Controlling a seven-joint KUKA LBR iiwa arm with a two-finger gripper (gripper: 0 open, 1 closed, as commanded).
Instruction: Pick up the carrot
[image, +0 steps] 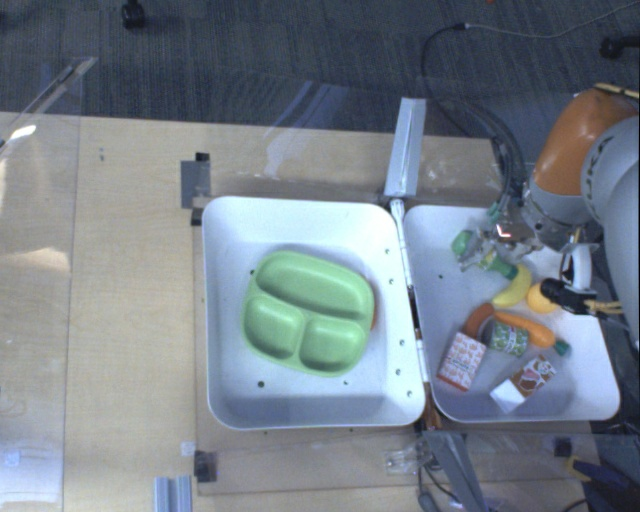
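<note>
The robot's gripper, its grip state impossible to tell, hangs low over the far side of the right bin, likely in the approach step; the carrot lies nearer the camera, so next comes a move toward it.

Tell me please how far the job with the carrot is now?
Done: the arm has reached into the right bin, and its gripper sits near the bin's far edge.
In hand: nothing that I can confirm; the view does not show any item between the jaws.
Left: the whole pick. The carrot lies on the bin floor among the other items, nearer the camera than the gripper, which must move over it, descend, close and lift.
</note>
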